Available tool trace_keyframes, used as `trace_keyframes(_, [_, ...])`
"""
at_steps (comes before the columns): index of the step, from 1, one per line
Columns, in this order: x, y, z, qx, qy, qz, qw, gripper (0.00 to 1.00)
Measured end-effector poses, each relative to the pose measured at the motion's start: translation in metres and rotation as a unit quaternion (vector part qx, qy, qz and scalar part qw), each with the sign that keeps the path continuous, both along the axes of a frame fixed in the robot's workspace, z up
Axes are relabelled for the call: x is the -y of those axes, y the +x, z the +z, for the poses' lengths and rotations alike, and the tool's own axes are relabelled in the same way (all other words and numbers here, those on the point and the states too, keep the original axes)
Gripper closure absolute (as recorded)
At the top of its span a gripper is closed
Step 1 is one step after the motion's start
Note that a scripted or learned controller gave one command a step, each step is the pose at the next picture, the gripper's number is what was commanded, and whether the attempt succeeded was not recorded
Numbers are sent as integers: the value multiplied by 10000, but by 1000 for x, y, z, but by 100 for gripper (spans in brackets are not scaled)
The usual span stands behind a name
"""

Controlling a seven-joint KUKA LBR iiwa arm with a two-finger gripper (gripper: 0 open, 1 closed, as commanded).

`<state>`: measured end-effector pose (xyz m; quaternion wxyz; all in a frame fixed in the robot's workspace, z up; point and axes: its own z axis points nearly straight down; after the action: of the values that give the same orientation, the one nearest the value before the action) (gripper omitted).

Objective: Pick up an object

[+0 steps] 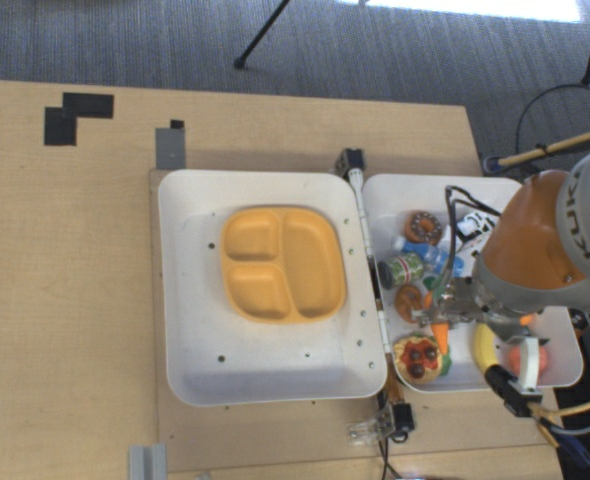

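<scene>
Toy clutter in right bin (565, 373) — donut (422, 228), can (403, 269), pizza-like piece (421, 358), banana (485, 346) — sits under the arm (535, 243) bent in from right, gripper (441, 308) low over them, jaw state unclear; yellow divided plate (280, 263) in left bin (190, 368).

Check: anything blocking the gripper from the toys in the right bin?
Nothing visible stands between them. The gripper hangs low in the right bin, right amid packed toys: a donut, a small can, a pizza-like toy and a banana.
</scene>
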<state>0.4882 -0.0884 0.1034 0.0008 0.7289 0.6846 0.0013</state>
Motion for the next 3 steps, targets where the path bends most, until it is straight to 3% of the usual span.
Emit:
trace_keyframes(1, [-24, 53, 81, -5, 1, -1352, 9908, 100])
trace_keyframes(2, [-2, 40, 79, -15, 2, -2214, 9752, 100])
trace_keyframes(3, [-2, 40, 79, -14, 2, -2210, 9753, 0])
